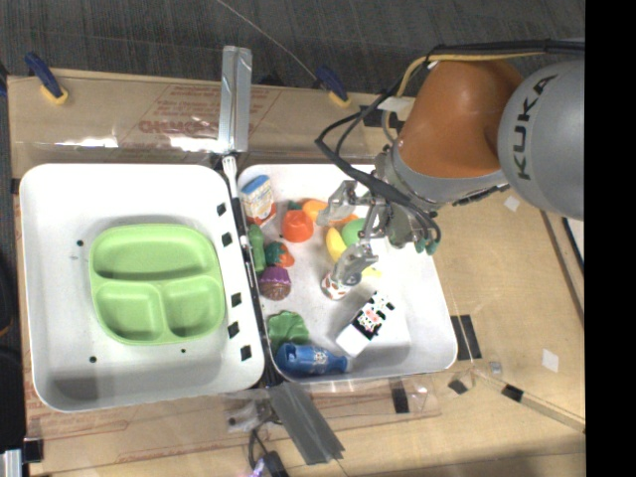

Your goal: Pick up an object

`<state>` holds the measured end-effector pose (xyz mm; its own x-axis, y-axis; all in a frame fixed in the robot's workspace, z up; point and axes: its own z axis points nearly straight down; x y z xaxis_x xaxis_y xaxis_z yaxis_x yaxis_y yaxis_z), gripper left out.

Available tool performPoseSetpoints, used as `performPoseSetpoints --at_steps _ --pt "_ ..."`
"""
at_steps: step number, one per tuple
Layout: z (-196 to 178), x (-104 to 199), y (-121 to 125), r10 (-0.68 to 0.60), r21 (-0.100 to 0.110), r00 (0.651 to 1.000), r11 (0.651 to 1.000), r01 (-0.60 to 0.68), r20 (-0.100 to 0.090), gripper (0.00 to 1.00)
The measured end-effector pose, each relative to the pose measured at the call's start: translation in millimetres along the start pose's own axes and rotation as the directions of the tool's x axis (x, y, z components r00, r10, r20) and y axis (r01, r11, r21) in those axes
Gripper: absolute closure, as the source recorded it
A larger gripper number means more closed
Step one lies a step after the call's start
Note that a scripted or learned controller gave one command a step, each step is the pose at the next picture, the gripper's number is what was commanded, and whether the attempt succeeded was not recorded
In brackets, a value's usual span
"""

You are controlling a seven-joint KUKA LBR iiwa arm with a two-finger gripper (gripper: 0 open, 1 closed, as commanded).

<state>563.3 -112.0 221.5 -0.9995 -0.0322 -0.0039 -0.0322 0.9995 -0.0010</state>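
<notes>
Toys lie all over the right white plastic bin (429, 318), and the robot's shiny metal gripper (348, 235) hangs low over them. The two metal fingers (341, 204) stand apart, with space between them. Nothing sits between the fingers. One finger points down near a small round white toy with a red dot (334, 287). The other finger is up near a yellow toy fruit (340, 237), and a little green toy piece (354, 230) is just beside that fruit.

The big grey arm with the orange band (459, 117) comes in from the right side, and black cables (350, 127) loop around it.

An orange toy cup (297, 225) sits to the left of the gripper. A small jar with a blue lid (257, 193) stands near the top left corner of this bin. A purple round toy (275, 283) lies by the left wall. A green leafy toy (286, 325) and a blue toy bottle lying on its side (310, 359) are near the bottom wall. A white box with black spots (367, 323) lies tilted below the gripper.

The left white plastic bin (40, 266) holds a light green plastic tray with three parts (157, 281).
</notes>
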Motion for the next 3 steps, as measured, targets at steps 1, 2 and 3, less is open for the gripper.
performPoseSetpoints --at_steps 1,2,3 --pt "97.5 -53.1 -23.0 -0.005 0.009 0.999 1.0 0.005 0.044 0.0" --pt "106.4 -42.6 -58.9 -0.138 0.022 0.99 0.99 0.137 0.042 0.0" --pt "106.8 -51.7 -13.1 -0.137 0.017 0.99 0.99 0.137 0.042 0.0"
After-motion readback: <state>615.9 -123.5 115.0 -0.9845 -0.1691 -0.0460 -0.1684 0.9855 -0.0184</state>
